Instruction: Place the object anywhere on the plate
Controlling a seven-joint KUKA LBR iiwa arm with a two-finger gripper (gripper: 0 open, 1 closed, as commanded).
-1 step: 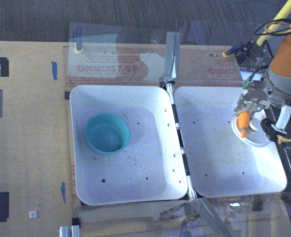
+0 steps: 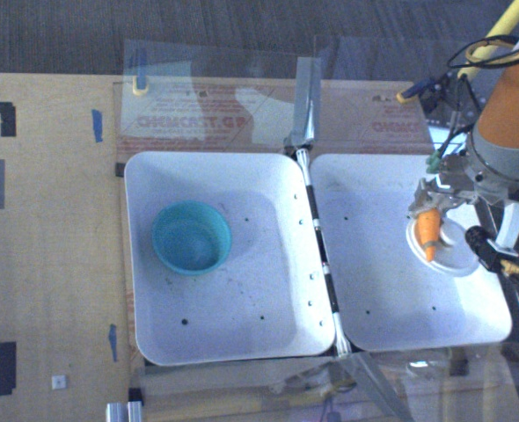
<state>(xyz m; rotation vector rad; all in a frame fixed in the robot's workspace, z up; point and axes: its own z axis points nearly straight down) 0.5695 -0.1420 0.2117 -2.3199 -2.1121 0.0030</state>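
Carrot [image 2: 428, 230]: lies on the white plate [image 2: 457, 262] in the right bin [image 2: 374, 306], at its left edge, so the task looks nearly met.
Claw [image 2: 442, 199]: directly above the carrot; open or closed, I cannot tell.
Teal bowl [image 2: 191, 237]: left bin [image 2: 242, 323], uninvolved.

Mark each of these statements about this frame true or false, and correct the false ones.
1. The teal bowl sits in the left bin. True.
2. The orange carrot-like object lies in the left bin. False: it is in the right bin, over the white plate.
3. The gripper is above the right bin. True.
4. The white plate is beside the teal bowl. False: they are in separate bins.
5. The teal bowl holds the orange object. False: nothing orange is in the bowl.
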